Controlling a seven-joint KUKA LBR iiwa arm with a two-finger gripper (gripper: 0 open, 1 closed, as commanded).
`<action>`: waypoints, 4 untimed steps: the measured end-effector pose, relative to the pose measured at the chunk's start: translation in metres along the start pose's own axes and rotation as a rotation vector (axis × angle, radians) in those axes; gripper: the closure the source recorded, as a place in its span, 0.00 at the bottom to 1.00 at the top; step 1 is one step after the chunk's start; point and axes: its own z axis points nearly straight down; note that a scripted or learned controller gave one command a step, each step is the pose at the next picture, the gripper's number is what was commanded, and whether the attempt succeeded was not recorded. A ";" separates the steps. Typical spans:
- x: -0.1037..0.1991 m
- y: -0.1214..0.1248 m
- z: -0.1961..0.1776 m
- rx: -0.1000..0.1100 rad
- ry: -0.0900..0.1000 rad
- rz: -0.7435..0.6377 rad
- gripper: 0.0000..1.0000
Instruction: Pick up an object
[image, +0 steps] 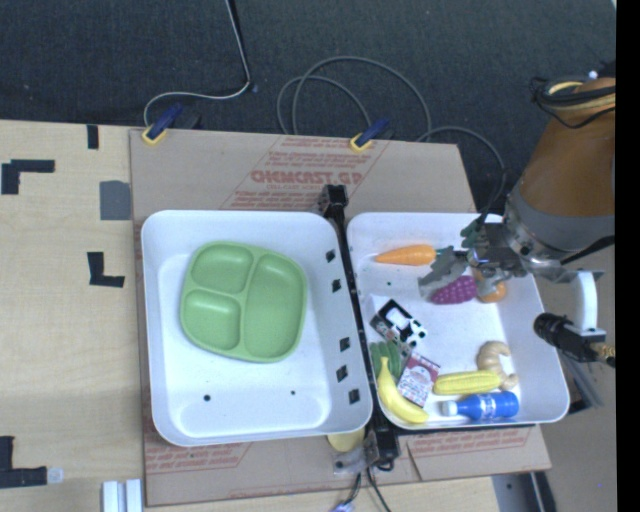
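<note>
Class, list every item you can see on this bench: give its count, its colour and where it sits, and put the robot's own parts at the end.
bins: two, white, side by side on the cardboard sheet
divided plate: one, green, in the left bin
carrot: one, orange, top of the right bin
grapes: one bunch, purple, right bin, beside the gripper
banana: one, yellow, bottom of the right bin
bottle: one, blue with a white cap, bottom right of the right bin
clips: two, blue and yellow, on the cardboard's top edge
gripper: one, grey, over the right bin
arm: one, orange band, coming in from the right
</note>
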 end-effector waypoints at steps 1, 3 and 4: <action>0.008 0.030 0.096 0.009 0.001 0.000 0.00; -0.001 0.040 0.160 0.004 0.003 0.000 1.00; 0.055 -0.015 0.086 -0.001 0.004 -0.005 1.00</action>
